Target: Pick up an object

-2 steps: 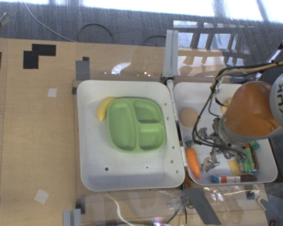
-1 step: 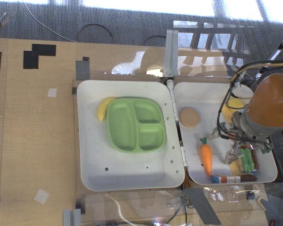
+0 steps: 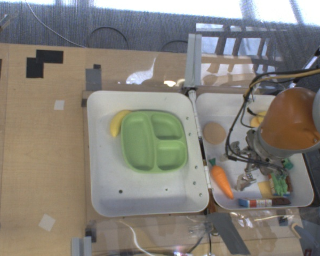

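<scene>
Two shallow white bins side by side on a pale wooden tabletop (image 3: 37, 159). In the left bin (image 3: 104, 193), a green divided plate (image 3: 153, 141) lying flat near the middle, with a yellow banana (image 3: 116, 122) tucked against its upper-left edge, partly under the rim. In the right bin (image 3: 224, 200), a scatter of small things: a tan round disc (image 3: 214, 133) near the upper left, an orange carrot (image 3: 222, 181) with a green top lying at a slant near the divider, a red, white and blue marker (image 3: 263, 202) along the near wall, a small yellow block (image 3: 264, 188) just above it, a green toy piece (image 3: 280, 184) beside that, and a bit of yellow (image 3: 256, 120) peeking out at the arm's left edge. Reaching in from the right, the grey arm with its orange band (image 3: 288, 120) hanging over the right bin, cables looping around it. Below the band, the metal pincer (image 3: 246, 179) lowered among the objects, just right of the carrot and above the marker, apparently touching neither. Finger spacing lost in the clutter of metal and cable, so cannot tell whether wide or narrow; nothing seen between the tips.
</scene>
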Action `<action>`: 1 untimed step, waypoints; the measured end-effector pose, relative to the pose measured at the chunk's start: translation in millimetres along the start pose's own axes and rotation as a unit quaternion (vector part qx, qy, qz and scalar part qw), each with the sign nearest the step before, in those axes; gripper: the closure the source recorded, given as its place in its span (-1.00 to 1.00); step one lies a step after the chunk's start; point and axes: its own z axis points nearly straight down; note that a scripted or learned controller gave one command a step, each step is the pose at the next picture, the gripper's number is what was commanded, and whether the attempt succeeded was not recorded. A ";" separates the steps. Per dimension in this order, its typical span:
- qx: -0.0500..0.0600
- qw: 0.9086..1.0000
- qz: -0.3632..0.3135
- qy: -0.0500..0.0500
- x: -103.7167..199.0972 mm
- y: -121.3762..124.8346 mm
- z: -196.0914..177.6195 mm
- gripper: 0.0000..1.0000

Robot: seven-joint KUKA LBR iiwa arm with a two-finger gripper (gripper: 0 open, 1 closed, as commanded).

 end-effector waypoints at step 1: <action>-0.001 0.990 0.138 0.004 -48.6 -70.2 3.5 -1.00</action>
